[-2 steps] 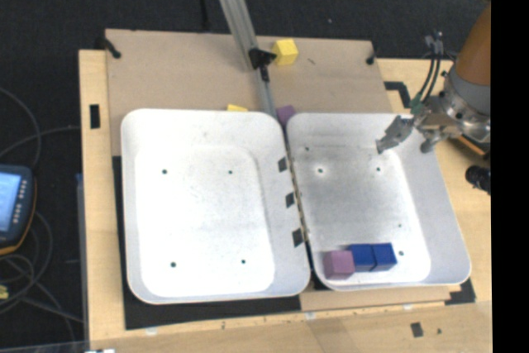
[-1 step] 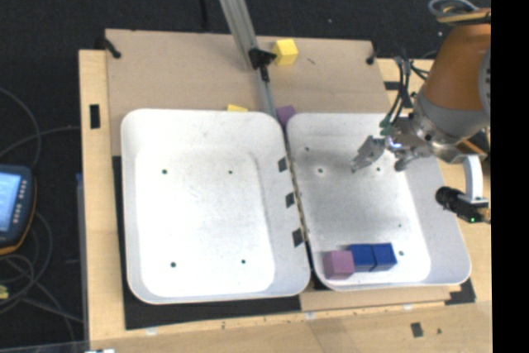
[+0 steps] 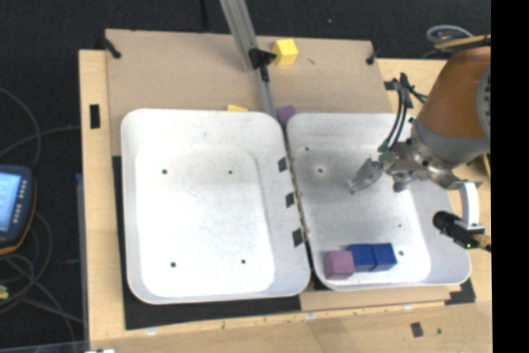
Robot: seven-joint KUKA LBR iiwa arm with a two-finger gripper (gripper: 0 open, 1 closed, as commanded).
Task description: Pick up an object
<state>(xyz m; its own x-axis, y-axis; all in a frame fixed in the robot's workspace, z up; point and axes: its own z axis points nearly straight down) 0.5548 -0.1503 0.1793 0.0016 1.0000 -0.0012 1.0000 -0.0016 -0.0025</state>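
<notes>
I see a metal pole (image 3: 231,4) slanting up-left of the gripper (image 3: 361,178), a yellow block (image 3: 286,51) beside its clamp, and a handheld screen (image 3: 12,207) far left.

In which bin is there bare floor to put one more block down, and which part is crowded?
The left bin offers bare floor from wall to wall. In the right bin, the far-left patch beside the divider is bare. Its near edge is crowded: the purple block and blue block sit there side by side, and the gripper hangs over the middle.
</notes>
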